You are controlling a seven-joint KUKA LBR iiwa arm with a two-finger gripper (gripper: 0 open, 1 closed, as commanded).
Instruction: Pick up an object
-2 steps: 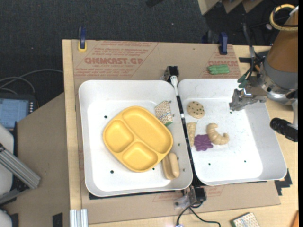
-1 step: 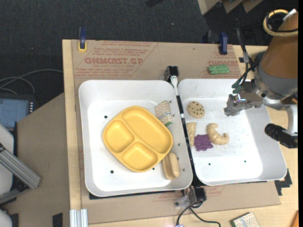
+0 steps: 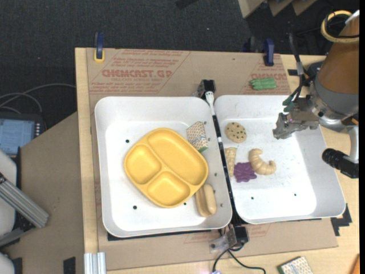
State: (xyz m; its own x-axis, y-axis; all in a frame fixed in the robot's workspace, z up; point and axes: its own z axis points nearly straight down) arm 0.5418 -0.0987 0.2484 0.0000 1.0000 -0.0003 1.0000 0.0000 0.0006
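Gripper (image 3: 283, 131) is hanging over the upper right part of the right bin (image 3: 319, 201); honestly can't tell how it's set, nothing visibly in it; cookie (image 3: 235, 132), croissant (image 3: 262, 161) and purple grapes (image 3: 244, 172) sit left of it; yellow divided plate (image 3: 165, 167) is in the left bin (image 3: 111, 153).

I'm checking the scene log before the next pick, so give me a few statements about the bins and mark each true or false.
1. The yellow divided plate lies in the left bin. True.
2. The cookie lies in the left bin. False: it lies in the right bin.
3. The purple grapes touch the croissant. True.
4. The gripper holds the croissant. False: it is above the right bin's upper part, apart from it.
5. The green object lies outside both bins. True.
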